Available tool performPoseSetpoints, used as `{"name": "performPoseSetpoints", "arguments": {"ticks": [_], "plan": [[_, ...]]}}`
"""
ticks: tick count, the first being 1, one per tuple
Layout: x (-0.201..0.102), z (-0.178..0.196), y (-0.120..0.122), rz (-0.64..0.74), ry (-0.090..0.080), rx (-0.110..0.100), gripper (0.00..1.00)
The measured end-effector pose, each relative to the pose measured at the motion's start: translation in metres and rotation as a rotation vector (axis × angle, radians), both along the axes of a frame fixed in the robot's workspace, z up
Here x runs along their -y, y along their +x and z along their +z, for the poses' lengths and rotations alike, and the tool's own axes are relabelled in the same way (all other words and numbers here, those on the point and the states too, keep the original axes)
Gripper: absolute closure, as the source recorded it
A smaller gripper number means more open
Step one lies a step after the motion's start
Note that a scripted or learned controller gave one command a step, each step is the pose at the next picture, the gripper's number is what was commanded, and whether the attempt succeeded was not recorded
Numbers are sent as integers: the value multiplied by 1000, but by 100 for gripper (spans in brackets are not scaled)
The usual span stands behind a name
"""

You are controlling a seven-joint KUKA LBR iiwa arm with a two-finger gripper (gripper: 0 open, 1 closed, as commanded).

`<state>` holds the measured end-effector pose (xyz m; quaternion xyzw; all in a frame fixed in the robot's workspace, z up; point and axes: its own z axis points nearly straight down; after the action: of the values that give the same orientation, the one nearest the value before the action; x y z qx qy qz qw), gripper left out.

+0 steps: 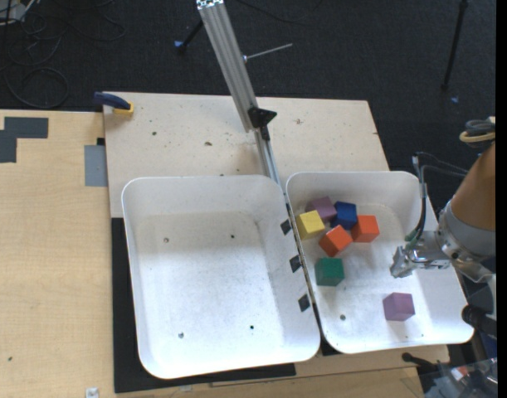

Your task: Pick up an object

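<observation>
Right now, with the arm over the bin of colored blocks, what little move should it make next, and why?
Probably a short shift toward the near edge and down onto the purple block. The pincer hangs just above it in the right bin, and that block lies alone, apart from the clustered blocks by the divider, so it looks the easiest pick.

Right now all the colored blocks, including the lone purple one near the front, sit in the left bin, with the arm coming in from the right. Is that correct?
Not quite. The blocks are in the right bin, not the left bin. The camera view shows the purple block lying apart near that bin's front, and the others, such as the green block, clustered toward its back. The arm does come in from the right.
</observation>
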<state>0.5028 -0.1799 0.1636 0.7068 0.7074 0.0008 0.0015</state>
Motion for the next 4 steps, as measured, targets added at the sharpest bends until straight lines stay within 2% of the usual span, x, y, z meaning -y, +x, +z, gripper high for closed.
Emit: {"name": "performPoseSetpoints", "arguments": {"ticks": [2, 3, 4], "plan": [[6, 84, 3, 1, 0, -1, 100], [-48, 87, 11, 4, 4, -5, 100], [-104, 74, 29, 5, 4, -9, 100]]}}
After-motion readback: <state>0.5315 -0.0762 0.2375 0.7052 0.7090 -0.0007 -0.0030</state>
